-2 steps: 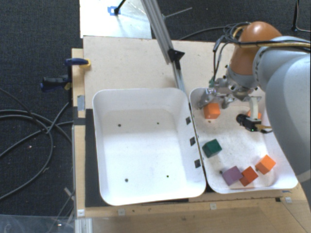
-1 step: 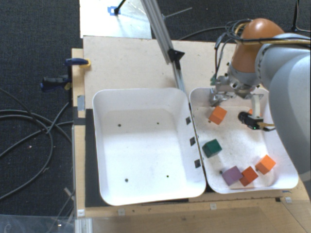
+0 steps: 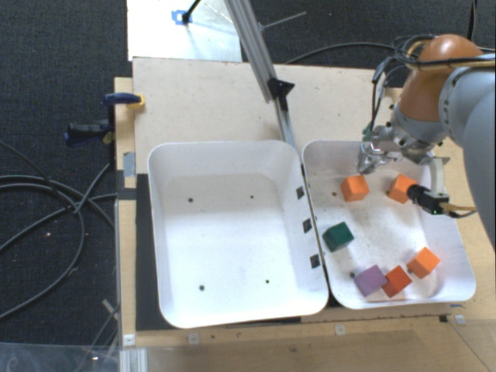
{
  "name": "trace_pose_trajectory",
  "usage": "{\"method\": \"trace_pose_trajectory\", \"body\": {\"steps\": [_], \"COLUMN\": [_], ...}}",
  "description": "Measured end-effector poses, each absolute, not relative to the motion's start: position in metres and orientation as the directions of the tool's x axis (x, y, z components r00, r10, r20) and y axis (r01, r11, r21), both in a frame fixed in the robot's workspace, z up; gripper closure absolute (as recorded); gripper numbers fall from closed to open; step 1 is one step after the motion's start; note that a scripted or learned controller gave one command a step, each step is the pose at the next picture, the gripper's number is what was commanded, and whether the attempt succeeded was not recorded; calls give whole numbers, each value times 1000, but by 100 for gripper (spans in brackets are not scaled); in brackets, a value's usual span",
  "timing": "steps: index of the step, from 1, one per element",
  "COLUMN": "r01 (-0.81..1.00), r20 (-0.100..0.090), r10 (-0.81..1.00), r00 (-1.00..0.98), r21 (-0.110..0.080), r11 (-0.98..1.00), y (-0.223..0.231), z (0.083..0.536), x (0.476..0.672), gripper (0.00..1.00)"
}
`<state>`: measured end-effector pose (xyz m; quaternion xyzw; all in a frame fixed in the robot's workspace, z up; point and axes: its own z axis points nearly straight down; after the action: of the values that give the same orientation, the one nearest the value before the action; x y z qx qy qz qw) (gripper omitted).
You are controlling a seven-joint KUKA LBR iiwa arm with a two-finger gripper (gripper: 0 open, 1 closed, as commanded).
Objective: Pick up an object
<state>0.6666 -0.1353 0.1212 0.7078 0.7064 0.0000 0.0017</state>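
The small orange foam-like cube [image 3: 354, 187] lies in the upper part of the right shallow white plastic bin [image 3: 457, 285], just below and slightly left of the metal two-finger gripper [image 3: 370, 158], which hangs close above it with nothing visibly held; how wide it stands I cannot tell. Beyond it sit another orange cube [image 3: 401, 187], a dark green block [image 3: 338, 236], a matte purple cube [image 3: 370, 280] and two more orange cubes [image 3: 409, 271], on the pale wooden desk [image 3: 209, 99].

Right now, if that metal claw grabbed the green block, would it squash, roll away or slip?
The green block looks like a solid cube with flat faces, so it probably stays put rather than rolling. Its sharp edges suggest it is stiff, not squashy. Being small, it is likely light; its flat sides should suit the tool.
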Motion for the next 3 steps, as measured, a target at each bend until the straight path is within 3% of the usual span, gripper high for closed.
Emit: {"method": "trace_pose_trajectory", "body": {"steps": [1,2,3], "r01": [1000,1000,1000], "r20": [-1,1,0], "r10": [1000,1000,1000], "r00": [-2,-4,-3], "r21": [3,-3,4], "r11": [2,4,3], "y": [-132,-104,-106], "z": [120,89,102], "x": [668,636,639], "gripper": [0,0,100]}}
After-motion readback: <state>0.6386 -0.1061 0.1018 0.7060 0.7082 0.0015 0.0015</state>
